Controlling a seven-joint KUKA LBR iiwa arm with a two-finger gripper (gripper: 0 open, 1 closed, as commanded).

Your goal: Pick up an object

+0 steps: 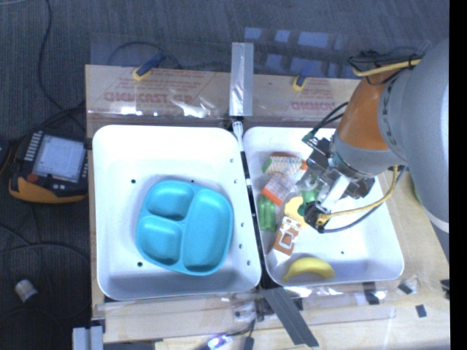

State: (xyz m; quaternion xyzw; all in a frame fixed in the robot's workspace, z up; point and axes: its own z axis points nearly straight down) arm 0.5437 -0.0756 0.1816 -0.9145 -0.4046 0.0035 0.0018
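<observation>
The right bin (379, 250) holds a small heap of objects: a yellow banana (309, 269) near the front wall, an orange-and-white carton (287, 235), a green bottle (267, 213), a clear container with an orange band (278, 187) and a flat packet (283, 163) at the back. My gripper (312, 195) hangs over the heap's right side, close above a small yellow-and-green item (295, 208). The wrist and its cables cover the fingers.
The left bin (117, 152) holds a blue divided plate (184, 227). A handheld pendant (47, 165) lies on the floor at the left. The arm's grey body with its orange band (372, 119) spans the right bin's back right corner.
</observation>
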